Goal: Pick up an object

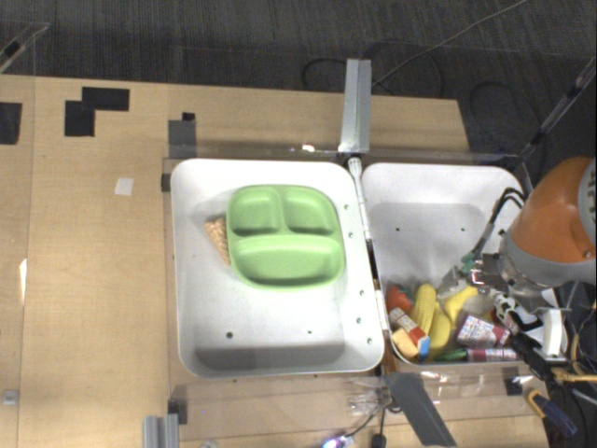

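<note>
A heap of small objects lies along the front edge of the right bin point(429, 203). It includes a yellow banana-shaped toy point(425, 308), a second yellow piece point(457, 301), a red item point(399, 299), a red-and-white packet point(478, 329) and a green stick point(451, 354). My gripper point(483, 276) hangs at the right side of this bin, just above and right of the heap, below the orange band point(558, 215) of the arm. I see nothing held in it.
The left bin point(201, 325) holds a green divided plate point(284, 234) with a tan mesh-like piece point(217, 238) poking out at its left edge. A metal post point(355, 105) stands behind the divider between the bins. Cables trail behind the bench.
</note>
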`<state>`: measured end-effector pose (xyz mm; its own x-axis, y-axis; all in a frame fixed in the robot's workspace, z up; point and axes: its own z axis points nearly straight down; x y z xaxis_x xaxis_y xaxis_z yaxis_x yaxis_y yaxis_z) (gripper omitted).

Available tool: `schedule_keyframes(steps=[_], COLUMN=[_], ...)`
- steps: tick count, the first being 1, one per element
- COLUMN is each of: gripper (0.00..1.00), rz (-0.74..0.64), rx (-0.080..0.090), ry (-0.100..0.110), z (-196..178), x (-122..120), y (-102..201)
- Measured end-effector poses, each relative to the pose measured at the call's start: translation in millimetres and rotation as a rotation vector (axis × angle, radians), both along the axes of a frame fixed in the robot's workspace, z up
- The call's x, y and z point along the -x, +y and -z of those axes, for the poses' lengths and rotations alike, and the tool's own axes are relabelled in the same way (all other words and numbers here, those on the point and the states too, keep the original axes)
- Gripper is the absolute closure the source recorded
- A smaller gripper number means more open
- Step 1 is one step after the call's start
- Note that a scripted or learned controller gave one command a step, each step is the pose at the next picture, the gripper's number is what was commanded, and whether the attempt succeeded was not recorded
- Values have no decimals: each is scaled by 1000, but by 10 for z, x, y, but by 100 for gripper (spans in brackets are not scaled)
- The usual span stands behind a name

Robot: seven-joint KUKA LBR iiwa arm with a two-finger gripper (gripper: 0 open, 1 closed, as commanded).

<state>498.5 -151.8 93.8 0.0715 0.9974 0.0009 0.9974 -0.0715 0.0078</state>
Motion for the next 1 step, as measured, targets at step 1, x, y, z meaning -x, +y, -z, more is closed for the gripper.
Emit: schedule_keyframes(steps=[1], gripper=[0], rz=[154], rx=[0], ry=[2], z=[-1107], x=[-80], y=[157])
